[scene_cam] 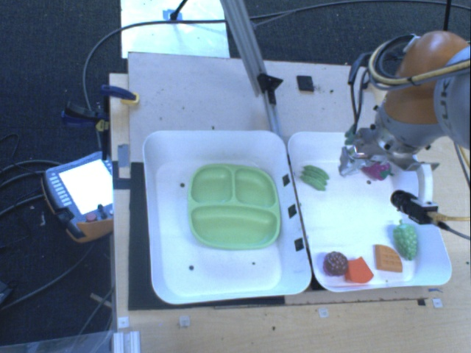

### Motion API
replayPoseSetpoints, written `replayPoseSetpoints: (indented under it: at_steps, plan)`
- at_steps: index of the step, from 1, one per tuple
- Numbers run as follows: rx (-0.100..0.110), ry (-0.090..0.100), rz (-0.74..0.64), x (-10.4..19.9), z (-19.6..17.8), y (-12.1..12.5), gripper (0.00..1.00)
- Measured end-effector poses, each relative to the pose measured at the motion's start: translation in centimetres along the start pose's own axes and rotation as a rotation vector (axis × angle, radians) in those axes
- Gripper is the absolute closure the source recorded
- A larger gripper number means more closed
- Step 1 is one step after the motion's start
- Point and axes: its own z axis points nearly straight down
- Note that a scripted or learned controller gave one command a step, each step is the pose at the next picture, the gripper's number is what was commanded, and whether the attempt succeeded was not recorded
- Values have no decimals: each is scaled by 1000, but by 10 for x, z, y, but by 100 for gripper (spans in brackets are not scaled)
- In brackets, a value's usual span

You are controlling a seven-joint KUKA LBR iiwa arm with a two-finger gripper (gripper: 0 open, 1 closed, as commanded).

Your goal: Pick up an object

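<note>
Item, right bin [441,274]: we note the gripper [358,160] low over its upper part, a purple object [379,171] just beside; finger spread we cannot tell; we advise centring on that piece before any lift.

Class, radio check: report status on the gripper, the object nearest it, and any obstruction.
Gripper low over right bin, fingers unclear. Purple item right beside it, grasp not confirmed. Green pod lies apart to its left; nothing blocking.
</note>
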Motion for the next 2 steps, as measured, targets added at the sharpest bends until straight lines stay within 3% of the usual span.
replayPoseSetpoints:
  at_steps: [1,2]
  plan:
    - [-1,-1,0,-7,-61,-2,100]
    - [4,1,-4,54,-55,-6,100]
